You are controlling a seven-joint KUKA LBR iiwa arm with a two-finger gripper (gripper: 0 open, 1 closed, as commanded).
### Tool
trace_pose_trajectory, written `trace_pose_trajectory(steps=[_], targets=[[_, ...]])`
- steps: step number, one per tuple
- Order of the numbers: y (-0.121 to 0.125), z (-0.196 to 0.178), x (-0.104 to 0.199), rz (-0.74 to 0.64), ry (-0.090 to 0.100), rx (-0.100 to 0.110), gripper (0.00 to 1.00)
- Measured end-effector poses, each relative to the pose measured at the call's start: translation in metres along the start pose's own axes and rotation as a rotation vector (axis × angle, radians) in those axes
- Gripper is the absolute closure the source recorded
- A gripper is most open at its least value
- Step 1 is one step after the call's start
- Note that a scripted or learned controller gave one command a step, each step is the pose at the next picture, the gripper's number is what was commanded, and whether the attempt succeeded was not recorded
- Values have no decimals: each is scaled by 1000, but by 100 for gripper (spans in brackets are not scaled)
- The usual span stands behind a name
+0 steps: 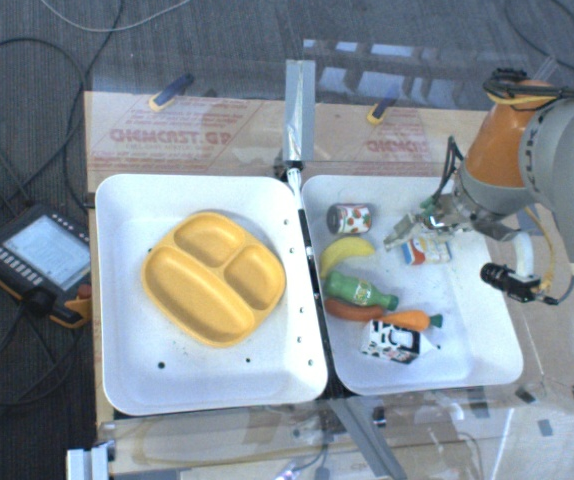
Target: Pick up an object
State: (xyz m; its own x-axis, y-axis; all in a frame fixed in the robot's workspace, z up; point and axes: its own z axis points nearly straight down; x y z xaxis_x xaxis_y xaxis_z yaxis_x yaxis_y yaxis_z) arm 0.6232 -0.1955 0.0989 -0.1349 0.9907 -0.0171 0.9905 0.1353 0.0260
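The right bin (487, 368) holds several items: a small tin can (350, 218) lying on its side, a yellow banana (345, 254), a green bottle (359, 291), a reddish sausage-like piece (350, 311), an orange carrot (408, 319) and a black-and-white carton (391, 340). A small white box with red and blue print (428, 251) lies in the upper middle of that bin. My gripper (419, 228) hangs low over the bin, just above and to the left of this box, with the orange-banded arm (502, 143) reaching in from the right.
In the left bin (127, 368) lies a yellow divided plate (214, 278). A metal divider post (298, 108) stands at the back between the bins. On the floor at far left sits a teach pendant (37, 258). A black fitting (505, 279) hangs off the arm over the right bin's edge.
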Motion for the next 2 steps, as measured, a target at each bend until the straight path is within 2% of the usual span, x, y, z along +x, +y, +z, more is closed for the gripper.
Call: trace_pose_trajectory(steps=[1,2], targets=[[-10,0,-9,-64,5,-2,0],[-5,-11,-6,-70,9,-8,100]])
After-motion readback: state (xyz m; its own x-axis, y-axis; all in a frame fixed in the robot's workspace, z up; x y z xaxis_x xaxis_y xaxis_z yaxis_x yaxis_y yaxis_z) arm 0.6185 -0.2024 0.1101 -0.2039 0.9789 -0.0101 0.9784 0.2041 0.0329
